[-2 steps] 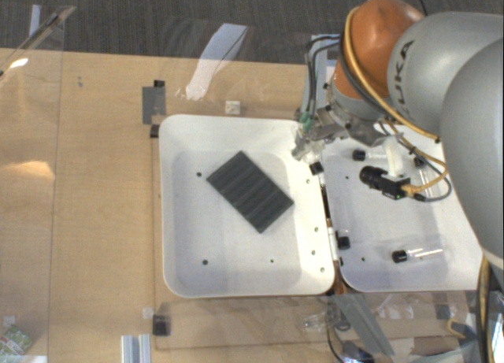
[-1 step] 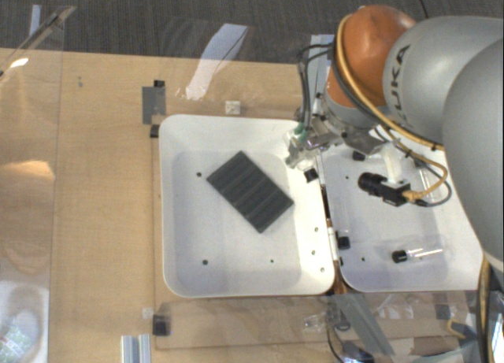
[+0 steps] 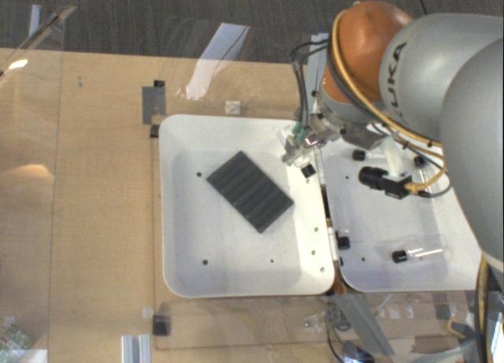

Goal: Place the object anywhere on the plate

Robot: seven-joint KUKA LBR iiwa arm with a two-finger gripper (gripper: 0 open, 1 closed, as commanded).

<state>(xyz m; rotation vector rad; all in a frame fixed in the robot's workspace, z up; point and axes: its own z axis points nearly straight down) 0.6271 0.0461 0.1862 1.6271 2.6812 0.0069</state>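
We take the obj to be the small pen-like piece [image 3: 416, 254] lying loose in the right bin [image 3: 370, 279], near its front-right corner and well apart from everything else. That's a judgement, since nothing marks it as the one. It looks light and rigid, prob. smooth plastic: a short black end and a pale, maybe clear, body. We'd expect it to roll or skid on the slick bin floor if nudged, and it's slim enough to slip out of a loose grip. Best hold, we think, is across the middle of the body, w/ the closing direction square to its length, coming straight down. Its long axis runs approx. left-right in the camera view, tilted slightly up toward the right; the black end points left, toward the left bin [image 3: 169, 220], and the pale end points right. The plate [image 3: 250, 190], a dark ribbed rectangle, lies flat in the left bin, set on a diagonal from upper left to lower right. The gripper [image 3: 302, 151] hangs over the far right corner of the left bin, near the wall btw. the two bins, close to the plate's upper-right edge but not over it. We can't tell whether it's spread or closed. A small dark bit [image 3: 308, 171] sits just below it; we can't say if that's part of the gripper or something separate. Both bins rest on the worktop [image 3: 87, 196].
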